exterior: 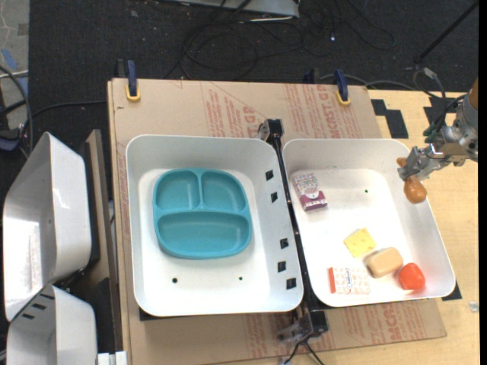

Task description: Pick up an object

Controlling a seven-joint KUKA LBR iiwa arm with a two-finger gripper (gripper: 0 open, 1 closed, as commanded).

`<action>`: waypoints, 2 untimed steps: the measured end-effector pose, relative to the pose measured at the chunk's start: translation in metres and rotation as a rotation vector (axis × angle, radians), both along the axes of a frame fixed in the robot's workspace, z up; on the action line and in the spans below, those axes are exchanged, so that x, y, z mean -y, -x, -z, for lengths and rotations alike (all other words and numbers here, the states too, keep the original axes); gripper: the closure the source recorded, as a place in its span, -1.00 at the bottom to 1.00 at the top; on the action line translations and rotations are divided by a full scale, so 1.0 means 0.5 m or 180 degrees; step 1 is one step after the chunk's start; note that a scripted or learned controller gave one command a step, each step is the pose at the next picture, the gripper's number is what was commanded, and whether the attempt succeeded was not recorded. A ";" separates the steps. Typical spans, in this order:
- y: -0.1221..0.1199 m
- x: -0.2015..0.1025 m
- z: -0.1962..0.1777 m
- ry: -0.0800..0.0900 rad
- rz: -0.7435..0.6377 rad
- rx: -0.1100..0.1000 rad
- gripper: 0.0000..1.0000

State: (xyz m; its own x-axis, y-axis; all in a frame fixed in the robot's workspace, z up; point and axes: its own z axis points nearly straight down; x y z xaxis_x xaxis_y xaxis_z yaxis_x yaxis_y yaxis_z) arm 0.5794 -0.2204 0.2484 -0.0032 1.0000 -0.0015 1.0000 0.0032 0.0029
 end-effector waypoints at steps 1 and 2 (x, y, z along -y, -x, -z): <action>0.033 -0.105 0.023 -0.0011 -0.0010 -0.0018 1.00; 0.063 -0.209 0.045 -0.0009 -0.0010 -0.0018 1.00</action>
